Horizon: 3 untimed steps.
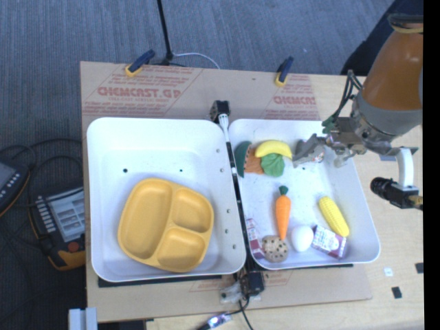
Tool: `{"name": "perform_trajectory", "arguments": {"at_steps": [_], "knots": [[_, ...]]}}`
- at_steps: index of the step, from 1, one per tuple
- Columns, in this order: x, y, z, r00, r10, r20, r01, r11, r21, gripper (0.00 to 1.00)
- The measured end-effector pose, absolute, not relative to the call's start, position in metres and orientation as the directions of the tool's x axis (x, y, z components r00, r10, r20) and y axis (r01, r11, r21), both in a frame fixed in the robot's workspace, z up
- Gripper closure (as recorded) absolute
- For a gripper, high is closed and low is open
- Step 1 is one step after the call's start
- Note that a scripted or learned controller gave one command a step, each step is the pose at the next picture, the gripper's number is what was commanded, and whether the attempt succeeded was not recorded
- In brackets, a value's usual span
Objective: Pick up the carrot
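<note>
The carrot (282,212) lies in the right bin (364,215), leaf end pointing away. Around the carrot: corn (333,215) right, egg (301,238) and cookie (274,248) nearer, banana (273,148) beyond. The gripper (311,150) hovers up-right of the carrot.

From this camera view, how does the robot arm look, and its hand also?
The arm is a thick rounded body, orange across its broad band and grey below it. Thin dark cables run down its side toward the wrist. The hand is small, made of grey metal parts with some dark pieces. A black cylindrical part sticks out below on a white bracket.
</note>
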<state>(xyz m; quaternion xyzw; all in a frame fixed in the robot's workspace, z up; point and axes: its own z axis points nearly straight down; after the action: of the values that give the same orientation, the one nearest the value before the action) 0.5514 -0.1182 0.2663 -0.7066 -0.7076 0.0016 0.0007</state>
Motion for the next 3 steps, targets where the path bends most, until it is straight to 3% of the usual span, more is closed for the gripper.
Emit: {"name": "perform_trajectory", "arguments": {"at_steps": [1, 2, 3], "knots": [[0.523, -0.102, 0.118, -0.106, 0.994, 0.005, 0.994, 0.106, -0.017, 0.00], [0.489, -0.104, 0.091, 0.113, 0.994, 0.001, 0.993, -0.113, 0.015, 0.00], [0.490, -0.105, 0.101, 0.115, 0.993, 0.000, 0.993, -0.115, 0.014, 1.00]]}}
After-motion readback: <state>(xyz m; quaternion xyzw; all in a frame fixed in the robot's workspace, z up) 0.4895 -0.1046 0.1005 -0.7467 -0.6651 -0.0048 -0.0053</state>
